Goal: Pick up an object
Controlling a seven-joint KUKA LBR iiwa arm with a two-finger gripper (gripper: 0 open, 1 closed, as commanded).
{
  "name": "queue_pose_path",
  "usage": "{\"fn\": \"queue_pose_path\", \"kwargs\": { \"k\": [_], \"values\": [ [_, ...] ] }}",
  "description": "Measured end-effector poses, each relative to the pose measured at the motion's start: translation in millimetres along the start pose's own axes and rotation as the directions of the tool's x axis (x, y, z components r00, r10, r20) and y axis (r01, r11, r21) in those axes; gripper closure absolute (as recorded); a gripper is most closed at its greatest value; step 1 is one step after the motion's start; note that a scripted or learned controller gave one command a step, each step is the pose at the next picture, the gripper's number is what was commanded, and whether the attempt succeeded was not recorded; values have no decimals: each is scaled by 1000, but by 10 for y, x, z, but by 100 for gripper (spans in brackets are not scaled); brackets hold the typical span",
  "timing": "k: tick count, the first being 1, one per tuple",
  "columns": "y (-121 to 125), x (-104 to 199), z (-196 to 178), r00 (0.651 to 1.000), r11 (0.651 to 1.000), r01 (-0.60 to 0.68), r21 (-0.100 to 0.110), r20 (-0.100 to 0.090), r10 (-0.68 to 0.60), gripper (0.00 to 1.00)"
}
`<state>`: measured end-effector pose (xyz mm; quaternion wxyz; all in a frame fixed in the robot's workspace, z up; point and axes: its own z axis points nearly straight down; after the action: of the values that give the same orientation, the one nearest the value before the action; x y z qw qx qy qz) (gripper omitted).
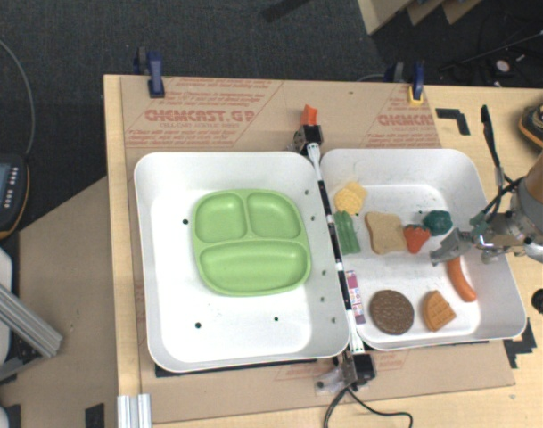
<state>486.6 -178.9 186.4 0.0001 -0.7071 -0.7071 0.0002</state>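
Note:
The right bin (485,190) holds several toy foods: a yellow corn piece (349,196), a green bean (346,232), a tan bread slice (384,232), a red strawberry (416,238), a teal piece (438,222), an orange carrot (463,280), a brown cookie (392,311) and an orange cracker (439,310). My gripper (451,247) reaches in from the right, low over the bin's right side. Its tip sits just above the carrot's upper end and right of the strawberry and teal piece. Nothing is visibly held.
The left bin (164,239) carries a green divided plate (250,241). A rail with clamps (329,230) separates the two bins. Blue clamps (152,71) hold the board at the back edge. The arm's wrist (530,212) overhangs the right bin's right rim.

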Motion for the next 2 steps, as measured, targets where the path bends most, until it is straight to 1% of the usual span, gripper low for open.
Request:
{"fn": "queue_pose_path", "kwargs": {
  "k": [1,2],
  "values": [
    [550,-44,909,1000,1000,2,2,0,-2,0],
    [1246,136,1005,1000,1000,5,-7,2,-5,0]
  ]
}}
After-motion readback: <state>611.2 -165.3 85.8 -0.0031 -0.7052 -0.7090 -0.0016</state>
